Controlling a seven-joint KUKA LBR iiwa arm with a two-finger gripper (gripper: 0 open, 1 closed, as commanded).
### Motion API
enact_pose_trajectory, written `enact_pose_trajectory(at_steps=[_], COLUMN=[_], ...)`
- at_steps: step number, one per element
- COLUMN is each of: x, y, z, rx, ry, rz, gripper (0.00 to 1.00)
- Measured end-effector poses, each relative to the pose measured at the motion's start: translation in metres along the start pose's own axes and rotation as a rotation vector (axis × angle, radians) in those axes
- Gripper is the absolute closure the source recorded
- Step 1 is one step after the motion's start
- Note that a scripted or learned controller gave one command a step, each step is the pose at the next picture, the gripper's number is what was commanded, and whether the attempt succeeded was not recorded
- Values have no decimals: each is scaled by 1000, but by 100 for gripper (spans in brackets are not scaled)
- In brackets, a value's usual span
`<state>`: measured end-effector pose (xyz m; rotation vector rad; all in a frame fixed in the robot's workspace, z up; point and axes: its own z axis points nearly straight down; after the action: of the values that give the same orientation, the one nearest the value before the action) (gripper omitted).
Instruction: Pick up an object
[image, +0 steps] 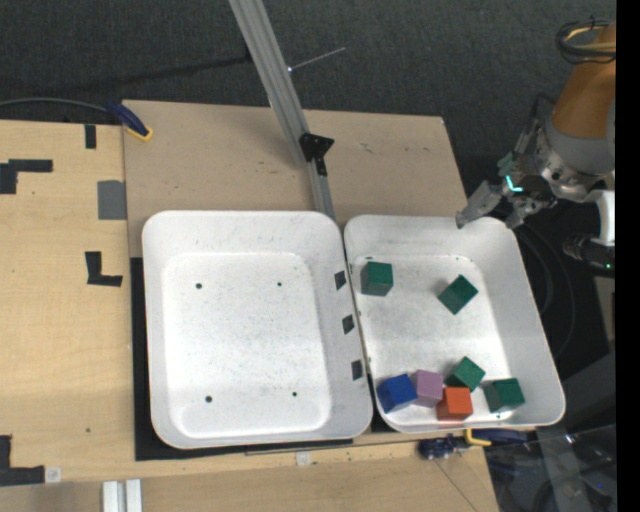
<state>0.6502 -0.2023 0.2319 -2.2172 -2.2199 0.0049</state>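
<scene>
Blocks (450, 385) crowding right bin's (530, 330) near edge

Counter: pale wooden counter (60, 330) with black tape marks and a grey patch.
Floor: dark grey carpet (120, 45) beyond the far edge.
Post: slanted silver metal bar (275, 75) with a black clamp.
Light: even, soft.

Illumination is even and moderately bright. Both white bins (250, 330) appear near-overexposed with soft interior shadows. Focus is slightly soft overall; darker background regions show mild noise.
</scene>
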Motion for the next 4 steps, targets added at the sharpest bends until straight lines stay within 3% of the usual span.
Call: enact_pose_trajectory(at_steps=[1,4], x=[0,16], y=[1,6], z=[-3,143], rx=[-4,0], ry=[-2,-1], rz=[-1,-2], gripper=[0,0])
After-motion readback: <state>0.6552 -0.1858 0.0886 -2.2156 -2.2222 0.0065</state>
